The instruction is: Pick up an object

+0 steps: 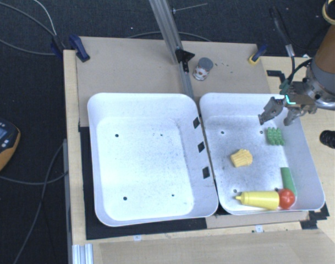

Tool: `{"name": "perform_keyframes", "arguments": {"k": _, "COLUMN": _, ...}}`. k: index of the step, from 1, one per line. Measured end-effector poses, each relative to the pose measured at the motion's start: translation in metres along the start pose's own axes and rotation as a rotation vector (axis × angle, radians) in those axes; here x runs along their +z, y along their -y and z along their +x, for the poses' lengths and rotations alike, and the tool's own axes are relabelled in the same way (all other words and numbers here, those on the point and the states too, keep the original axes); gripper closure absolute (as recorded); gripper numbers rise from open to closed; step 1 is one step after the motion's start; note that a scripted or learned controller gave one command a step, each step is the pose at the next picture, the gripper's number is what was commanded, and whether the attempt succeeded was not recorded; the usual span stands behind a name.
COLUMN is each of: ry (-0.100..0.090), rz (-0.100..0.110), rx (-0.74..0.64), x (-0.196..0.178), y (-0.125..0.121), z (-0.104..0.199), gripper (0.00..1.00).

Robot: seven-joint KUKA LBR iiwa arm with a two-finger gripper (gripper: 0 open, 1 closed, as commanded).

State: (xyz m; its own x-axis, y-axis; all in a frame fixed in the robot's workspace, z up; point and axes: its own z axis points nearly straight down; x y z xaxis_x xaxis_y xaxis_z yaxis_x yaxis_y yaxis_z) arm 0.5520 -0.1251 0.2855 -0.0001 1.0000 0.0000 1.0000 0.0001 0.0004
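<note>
My gripper (pixel 280 114) hangs over the back right part of the right bin (pixel 228 106), fingers spread open with nothing between them. Just below it lies a small green studded block (pixel 275 136). A yellow corn-like piece (pixel 241 158) rests near the bin's middle. Along the front edge lies a yellow bottle (pixel 259 200), with a red ball (pixel 287 198) touching its right end. A green stick (pixel 288 177) lies just behind the ball by the right wall.
The left bin (pixel 101 111) stands beside the right one, with black clips between them. A metal pole (pixel 167 26) slants across the back of the bench. A round metal fitting (pixel 202 69) sits behind the bins.
</note>
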Motion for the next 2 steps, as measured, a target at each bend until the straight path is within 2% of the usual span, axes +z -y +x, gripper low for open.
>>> {"name": "perform_keyframes", "arguments": {"k": 1, "ry": 0.000, "rz": 0.000, "rx": 0.000, "x": 0.000, "y": 0.000, "z": 0.000, "gripper": 0.00}}
{"name": "perform_keyframes", "arguments": {"k": 2, "ry": -0.001, "rz": 0.005, "rx": 0.000, "x": 0.062, "y": -0.001, "z": -0.003, "gripper": 0.00}}
